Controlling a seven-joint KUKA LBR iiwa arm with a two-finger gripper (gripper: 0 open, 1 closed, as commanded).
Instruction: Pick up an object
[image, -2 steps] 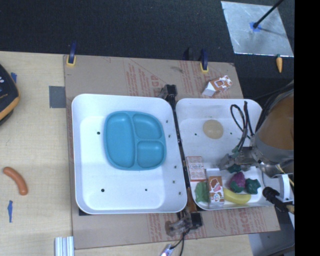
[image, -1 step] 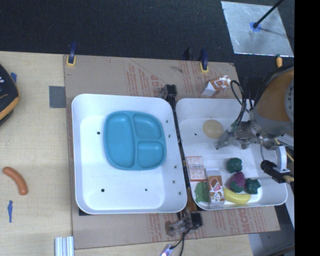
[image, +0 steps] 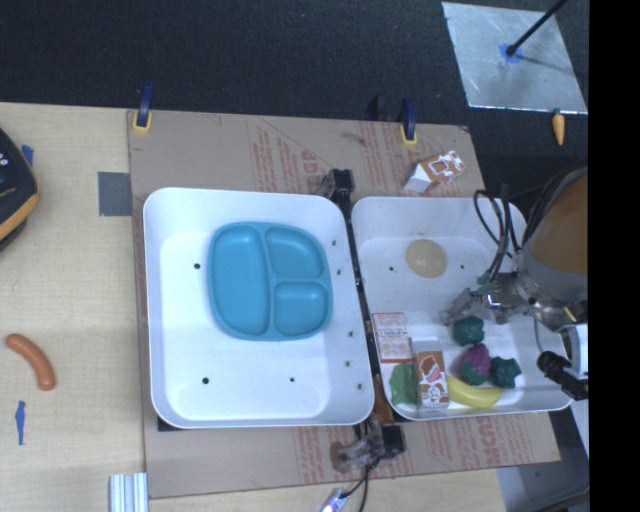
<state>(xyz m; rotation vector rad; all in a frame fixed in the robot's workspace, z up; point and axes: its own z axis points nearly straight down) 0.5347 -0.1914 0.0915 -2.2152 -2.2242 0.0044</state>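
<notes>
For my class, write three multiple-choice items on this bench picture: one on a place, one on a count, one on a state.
1. Where does the blue divided plastic tray lie?
A. left white bin
B. right white bin
C. bare bench

2. How many compartments does this tray have?
A. two
B. three
C. five

3. How does the orange toy sausage lie?
A. inside a bin
B. on the tray
C. on the bench, outside both bins

Answers:
1 A: the tray sits in the bin on the view's left.
2 B: one long section and two smaller ones show.
3 C: it rests on the wood, left of the bins.
</notes>
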